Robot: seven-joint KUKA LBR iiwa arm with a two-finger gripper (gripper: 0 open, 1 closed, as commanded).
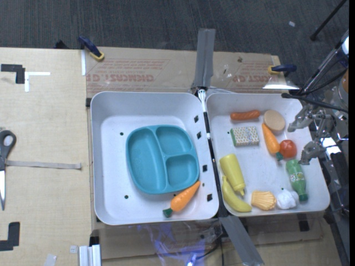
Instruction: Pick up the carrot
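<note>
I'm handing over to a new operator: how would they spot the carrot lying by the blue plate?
Start at the left bin, which holds a blue divided plate. At that plate's near right corner lies the carrot, orange with a green stub pointing down-left. The other orange carrot sits in the right bin among other toy foods.

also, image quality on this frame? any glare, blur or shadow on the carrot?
Camera view: even lighting, and the carrot by the blue plate in the left bin is sharp with only a faint shadow. Bright glare on the metal at the gripper; a bluish-purple glow on the bench below the left bin.
</note>
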